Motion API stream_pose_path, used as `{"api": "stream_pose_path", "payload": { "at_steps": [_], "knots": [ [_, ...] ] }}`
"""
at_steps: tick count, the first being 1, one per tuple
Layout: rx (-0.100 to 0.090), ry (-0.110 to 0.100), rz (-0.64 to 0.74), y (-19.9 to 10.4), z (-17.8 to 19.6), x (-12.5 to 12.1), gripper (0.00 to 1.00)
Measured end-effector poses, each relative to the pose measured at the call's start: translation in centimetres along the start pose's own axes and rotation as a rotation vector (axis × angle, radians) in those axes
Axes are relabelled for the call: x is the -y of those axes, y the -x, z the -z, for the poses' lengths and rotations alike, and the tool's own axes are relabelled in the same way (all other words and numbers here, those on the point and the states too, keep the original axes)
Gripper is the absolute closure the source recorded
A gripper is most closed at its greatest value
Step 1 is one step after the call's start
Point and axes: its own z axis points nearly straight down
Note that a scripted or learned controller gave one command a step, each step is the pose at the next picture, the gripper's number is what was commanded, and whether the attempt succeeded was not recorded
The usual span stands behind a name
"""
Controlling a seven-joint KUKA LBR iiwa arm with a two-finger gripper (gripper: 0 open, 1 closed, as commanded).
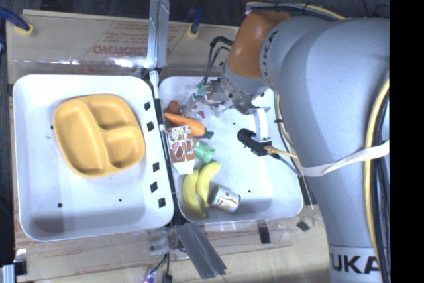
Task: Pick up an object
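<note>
Hovering low over the right bin (pixel 285 199) near the carrot (pixel 183 120), tool (pixel 211 95) state impossible to tell; risking a glancing miss, carrot lying crowded against carton (pixel 181 143) and bananas (pixel 197 186).

Right bin contents, along its left wall: a carrot (pixel 183 120), a small printed carton (pixel 181 144), a green item (pixel 204 154), two bananas (pixel 197 186) and a dented can (pixel 225 199) lying on its side.
</note>
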Motion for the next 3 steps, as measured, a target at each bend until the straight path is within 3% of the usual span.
{"api": "stream_pose_path", "payload": {
  "at_steps": [1, 2, 3],
  "knots": [
    [0.0, 0.0, 0.165, -1.9, 0.0, 4.8, 0.0],
    [0.0, -0.002, 0.169, -2.0, 0.9, 4.8, 1.0],
    [0.0, 0.001, 0.322, -8.0, 11.7, 11.4, 1.0]
  ]
}}
